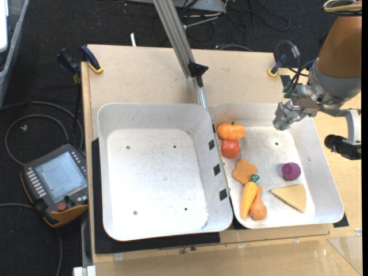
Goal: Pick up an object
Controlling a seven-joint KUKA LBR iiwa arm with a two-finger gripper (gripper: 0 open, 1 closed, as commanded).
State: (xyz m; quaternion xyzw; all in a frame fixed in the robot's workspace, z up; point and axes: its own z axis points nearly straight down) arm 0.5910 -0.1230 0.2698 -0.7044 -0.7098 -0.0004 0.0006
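Observation:
The right bin [322,171] holds several toy foods. An orange pumpkin [231,131] and a red tomato [230,148] lie near its left wall. Below them sit a brown cookie shape [244,170], a yellow-orange carrot [248,197] and an orange piece [259,210]. A purple ball [291,170] and a tan cheese wedge [291,197] rest at the right. My gripper [284,119] hangs over the bin's upper right part, above bare floor, with nothing seen between its fingers.
The left bin [115,125] lies beside the right one. A metal pole [172,27] slants down to the divide between the bins. Clamps sit at the bench's back corners [92,59]. A teach pendant [57,180] lies off the bench at left.

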